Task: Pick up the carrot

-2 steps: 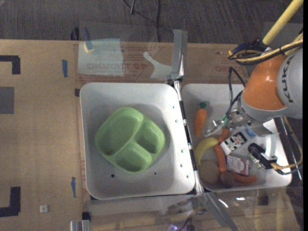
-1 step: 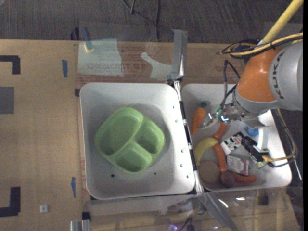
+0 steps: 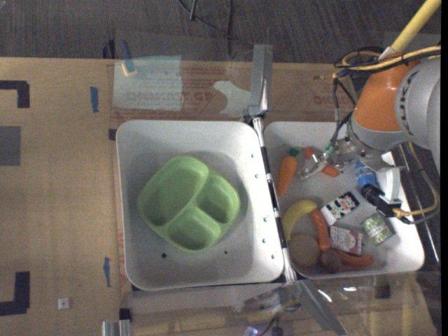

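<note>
Camera view | my hand (image 3: pixel 323 161) low in the right bin (image 3: pixel 413 257), near its far edge; grip state: cannot tell | carrot (image 3: pixel 286 176) just beside it toward the bin's left wall, long axis running near-to-far | reach left.

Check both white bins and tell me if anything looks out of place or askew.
Nothing looks spilled or damaged. The green divided plastic plate sits skewed in the left white bin, and the orange carrot lies among jumbled toy food in the right white bin.
</note>
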`<state>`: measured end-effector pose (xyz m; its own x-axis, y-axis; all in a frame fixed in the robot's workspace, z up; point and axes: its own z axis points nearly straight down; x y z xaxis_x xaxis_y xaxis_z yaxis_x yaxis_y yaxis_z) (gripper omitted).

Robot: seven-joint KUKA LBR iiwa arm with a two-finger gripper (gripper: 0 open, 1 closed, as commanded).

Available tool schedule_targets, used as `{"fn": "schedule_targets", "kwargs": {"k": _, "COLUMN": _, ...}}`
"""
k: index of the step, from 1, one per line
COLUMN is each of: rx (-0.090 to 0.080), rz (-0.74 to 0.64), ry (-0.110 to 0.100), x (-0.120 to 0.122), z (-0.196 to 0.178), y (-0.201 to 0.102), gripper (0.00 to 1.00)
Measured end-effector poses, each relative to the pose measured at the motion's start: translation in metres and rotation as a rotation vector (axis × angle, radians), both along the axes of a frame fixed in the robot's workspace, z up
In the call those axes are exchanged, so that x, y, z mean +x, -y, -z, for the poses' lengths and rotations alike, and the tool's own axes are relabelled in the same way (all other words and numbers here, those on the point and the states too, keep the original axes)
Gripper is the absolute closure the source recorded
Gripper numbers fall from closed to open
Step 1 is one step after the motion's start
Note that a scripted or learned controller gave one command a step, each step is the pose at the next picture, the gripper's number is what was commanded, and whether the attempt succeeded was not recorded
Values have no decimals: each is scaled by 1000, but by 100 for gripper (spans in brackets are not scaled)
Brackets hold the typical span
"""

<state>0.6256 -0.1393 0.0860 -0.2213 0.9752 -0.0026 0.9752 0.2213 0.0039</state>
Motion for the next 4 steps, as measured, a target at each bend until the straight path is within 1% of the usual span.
{"fn": "schedule_targets", "kwargs": {"k": 1, "rx": 2, "rz": 12, "ry": 0, "x": -94, "z": -1, "y": -32, "gripper": 0}}
{"fn": "schedule_targets", "kwargs": {"k": 2, "rx": 1, "rz": 223, "ry": 1, "x": -74, "z": 0, "y": -42, "gripper": 0}}
{"fn": "schedule_targets", "kwargs": {"k": 3, "rx": -6, "rz": 401, "ry": -21, "x": -15, "z": 0, "y": -36, "gripper": 0}}
{"fn": "schedule_targets", "kwargs": {"k": 4, "rx": 2, "rz": 512, "ry": -3, "x": -65, "z": 0, "y": 6, "gripper": 0}}
